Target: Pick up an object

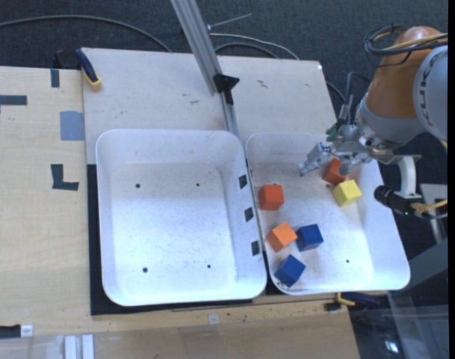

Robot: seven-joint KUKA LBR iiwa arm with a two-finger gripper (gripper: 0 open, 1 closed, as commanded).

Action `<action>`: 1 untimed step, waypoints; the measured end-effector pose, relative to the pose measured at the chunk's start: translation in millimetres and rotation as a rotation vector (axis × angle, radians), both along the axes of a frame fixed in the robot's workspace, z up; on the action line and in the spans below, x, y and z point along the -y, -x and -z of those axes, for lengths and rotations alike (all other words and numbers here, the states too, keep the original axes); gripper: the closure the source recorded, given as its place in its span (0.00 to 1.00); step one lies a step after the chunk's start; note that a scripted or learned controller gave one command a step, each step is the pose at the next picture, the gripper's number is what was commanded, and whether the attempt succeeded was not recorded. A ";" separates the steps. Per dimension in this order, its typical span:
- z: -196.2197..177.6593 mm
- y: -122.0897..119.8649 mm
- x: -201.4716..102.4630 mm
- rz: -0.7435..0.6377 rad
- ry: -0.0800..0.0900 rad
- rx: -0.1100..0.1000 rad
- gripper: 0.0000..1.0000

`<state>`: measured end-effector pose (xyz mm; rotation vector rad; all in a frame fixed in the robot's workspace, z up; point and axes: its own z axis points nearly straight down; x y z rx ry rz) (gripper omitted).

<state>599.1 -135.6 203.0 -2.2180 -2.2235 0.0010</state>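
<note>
Over the right bin (376,271), the gripper (333,163) clamps a red-orange block (332,173), just beside the yellow cube (347,193)

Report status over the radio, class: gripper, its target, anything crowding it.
Gripper low in right bin, finger state unclear. Orange-red block right beneath it, not seen held. Yellow cube close beside.

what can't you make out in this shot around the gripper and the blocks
- Gripper, camera view: fingertips too small and blurred to tell how they stand.
- Red-orange block under the gripper: partly covered by it, so held or merely touched is unclear.
- Yellow block: contact with the red-orange block cannot be told.
- Arm: cut off by the right edge.
</note>
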 end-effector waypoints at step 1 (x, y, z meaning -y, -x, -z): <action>88.1 -13.6 -23.7 0.002 0.005 0.020 0.00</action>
